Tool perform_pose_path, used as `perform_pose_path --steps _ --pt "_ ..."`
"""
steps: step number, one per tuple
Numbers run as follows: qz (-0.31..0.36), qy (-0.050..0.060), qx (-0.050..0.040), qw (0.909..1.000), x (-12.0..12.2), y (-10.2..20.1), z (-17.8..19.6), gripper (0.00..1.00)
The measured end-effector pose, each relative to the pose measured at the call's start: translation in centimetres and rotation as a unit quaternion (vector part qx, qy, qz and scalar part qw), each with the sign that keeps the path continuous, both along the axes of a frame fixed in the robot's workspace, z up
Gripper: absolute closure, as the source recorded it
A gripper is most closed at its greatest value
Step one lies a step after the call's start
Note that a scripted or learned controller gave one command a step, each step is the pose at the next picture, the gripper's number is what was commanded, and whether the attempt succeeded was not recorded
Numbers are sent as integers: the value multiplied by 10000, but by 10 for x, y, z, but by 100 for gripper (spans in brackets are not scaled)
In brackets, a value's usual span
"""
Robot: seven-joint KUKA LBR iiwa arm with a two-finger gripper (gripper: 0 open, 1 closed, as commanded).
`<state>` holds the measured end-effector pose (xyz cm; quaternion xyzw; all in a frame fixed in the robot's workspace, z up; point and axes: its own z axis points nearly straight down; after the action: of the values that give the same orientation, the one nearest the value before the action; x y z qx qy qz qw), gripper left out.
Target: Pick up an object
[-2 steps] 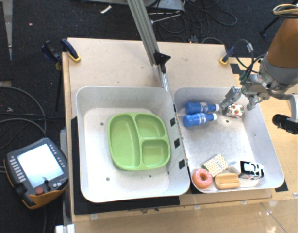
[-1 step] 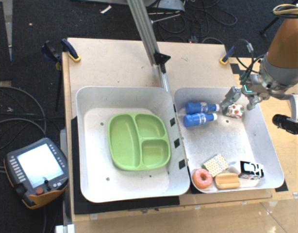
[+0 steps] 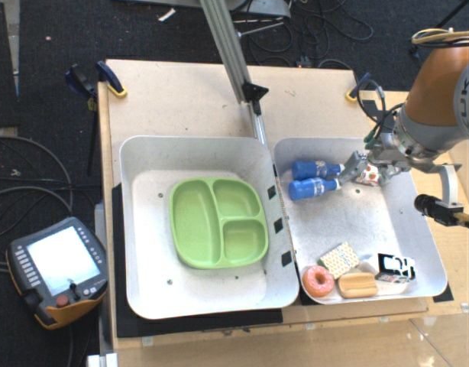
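Note:
My gripper hangs low over the back of the right bin, on the grey arm with the orange band. Just to its left lie two blue bottle-like objects side by side, one behind the other; the gripper's tip is at their right ends. A small red and white item lies right under the wrist, partly hidden. Along the bin's front edge sit a pink donut, a checked cracker, a tan bread roll and a black and white item.
The left bin bears a green divided plate. A slanted metal pole rises behind the wall between the bins. A teach pendant lies off the bench at the left.

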<state>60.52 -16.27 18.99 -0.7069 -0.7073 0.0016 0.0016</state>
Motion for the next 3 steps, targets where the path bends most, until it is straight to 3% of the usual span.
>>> perform_pose_path --steps 2,3 --pt "0 -7 0 10000 -2 7 -98 0" --pt "-2 -27 -3 10000 -1 7 -84 100"
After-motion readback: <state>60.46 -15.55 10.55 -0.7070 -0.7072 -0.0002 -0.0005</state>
